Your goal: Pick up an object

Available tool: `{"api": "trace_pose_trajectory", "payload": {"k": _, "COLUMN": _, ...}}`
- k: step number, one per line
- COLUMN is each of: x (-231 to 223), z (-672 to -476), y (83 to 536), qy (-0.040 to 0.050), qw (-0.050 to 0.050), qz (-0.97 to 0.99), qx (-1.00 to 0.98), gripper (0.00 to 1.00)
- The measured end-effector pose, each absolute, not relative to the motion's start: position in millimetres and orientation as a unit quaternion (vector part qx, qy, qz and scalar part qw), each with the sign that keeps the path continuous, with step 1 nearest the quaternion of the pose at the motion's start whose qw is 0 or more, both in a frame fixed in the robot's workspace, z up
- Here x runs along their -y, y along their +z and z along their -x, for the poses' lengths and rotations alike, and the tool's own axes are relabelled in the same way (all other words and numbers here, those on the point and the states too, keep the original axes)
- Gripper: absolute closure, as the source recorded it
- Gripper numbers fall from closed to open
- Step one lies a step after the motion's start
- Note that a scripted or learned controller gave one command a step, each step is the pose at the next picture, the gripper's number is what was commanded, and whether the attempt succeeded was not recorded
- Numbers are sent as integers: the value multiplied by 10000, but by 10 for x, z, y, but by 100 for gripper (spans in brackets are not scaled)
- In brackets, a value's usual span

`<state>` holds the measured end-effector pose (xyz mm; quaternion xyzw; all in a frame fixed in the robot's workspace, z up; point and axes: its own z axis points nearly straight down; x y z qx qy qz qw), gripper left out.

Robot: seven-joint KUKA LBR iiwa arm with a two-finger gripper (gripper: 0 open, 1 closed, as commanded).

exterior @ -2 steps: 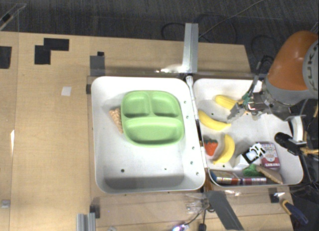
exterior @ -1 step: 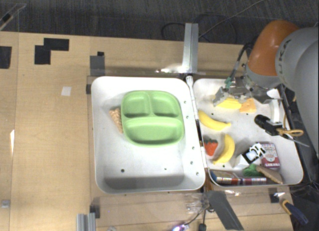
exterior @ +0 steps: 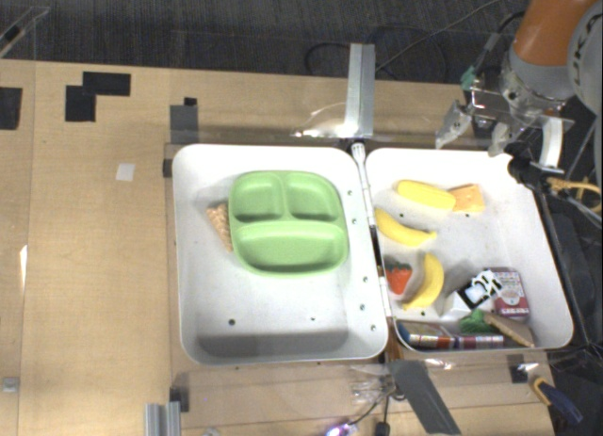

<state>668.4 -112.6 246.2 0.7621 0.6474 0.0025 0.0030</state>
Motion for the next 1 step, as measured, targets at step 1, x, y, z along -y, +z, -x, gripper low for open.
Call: {"api": "trace_pose_trajectory", "payload": {"k": 1, "x": 853, "z": -6131, "y": 1048, "qy": 12, "qw": 7, "qz": -7394, "qx": -6733, "gripper": 0}}
